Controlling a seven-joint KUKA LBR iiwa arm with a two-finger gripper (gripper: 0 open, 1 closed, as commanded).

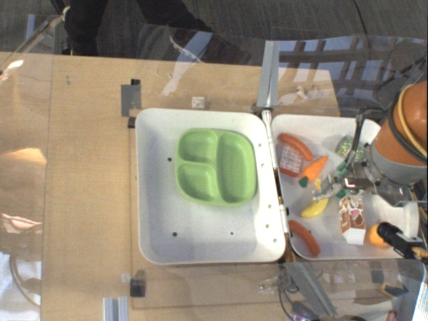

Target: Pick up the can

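My claw (338,182) hangs low over the right bin (294,127); I cannot tell how far it is open or whether it holds anything. The can (290,158) lies apart, beside the carrot (312,169) and sausage (295,144).

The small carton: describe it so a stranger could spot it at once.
Look in the right bin, the one crowded with toy food. Near its front right stands the small carton, white with a red-brown print. Its boxy shape sets it apart from the yellow banana beside it.
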